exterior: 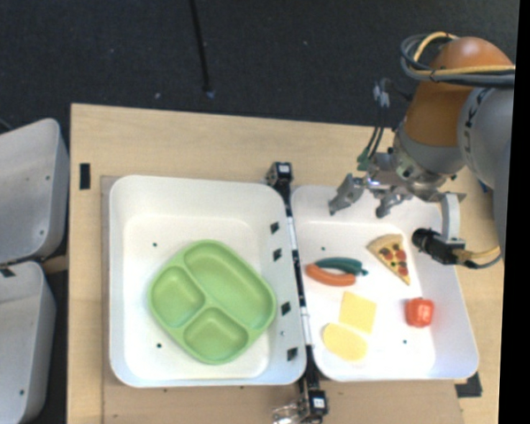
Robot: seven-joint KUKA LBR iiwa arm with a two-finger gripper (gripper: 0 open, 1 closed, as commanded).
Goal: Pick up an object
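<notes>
My gripper (365,199) hangs over the far edge of the right bin (443,358), open, with nothing between its two grey fingers (344,195). Below it in that bin lie a pizza slice (392,256), an orange sausage (331,275) touching a dark green piece (342,265), a yellow square slice (358,311), a yellow oval piece (344,342) and a small red piece (419,311). The pizza slice lies closest, a little to the gripper's near right.
The left bin (130,244) holds a green divided plate (212,300). A raised divider (291,261) with black clips runs between the two bins. White chair-like shapes (17,203) stand off the bench's left edge.
</notes>
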